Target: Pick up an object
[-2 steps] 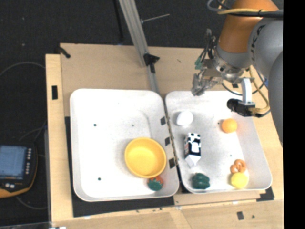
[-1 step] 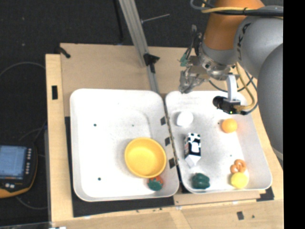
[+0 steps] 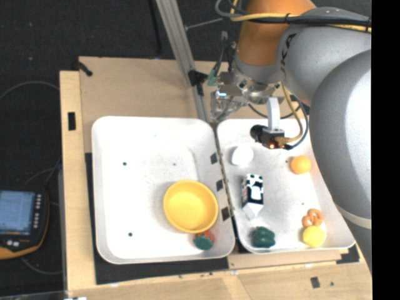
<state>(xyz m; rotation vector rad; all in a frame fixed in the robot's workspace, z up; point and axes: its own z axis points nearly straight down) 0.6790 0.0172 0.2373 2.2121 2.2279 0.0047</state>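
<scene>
My gripper (image 3: 224, 105) hangs over the back edge of the bins, above the divider between them, with the grey arm and its orange band behind it. In the right bin (image 3: 334, 236) lie a white round object (image 3: 240, 156), a black-and-white carton (image 3: 252, 192), an orange ball (image 3: 300, 165), a green object (image 3: 263, 237), a small orange piece (image 3: 312, 217) and a yellow lemon-like fruit (image 3: 314, 235). The left bin (image 3: 125, 149) holds a yellow bowl (image 3: 190, 205) and a green and red item (image 3: 203, 240) at its front edge. Nothing is seen in the gripper.
A slanted metal post (image 3: 178, 42) rises just left of the gripper. A black part with an orange glow (image 3: 267, 135) hangs by the wrist over the right bin's back. A handheld screen (image 3: 19, 220) lies off the bench at the left.
</scene>
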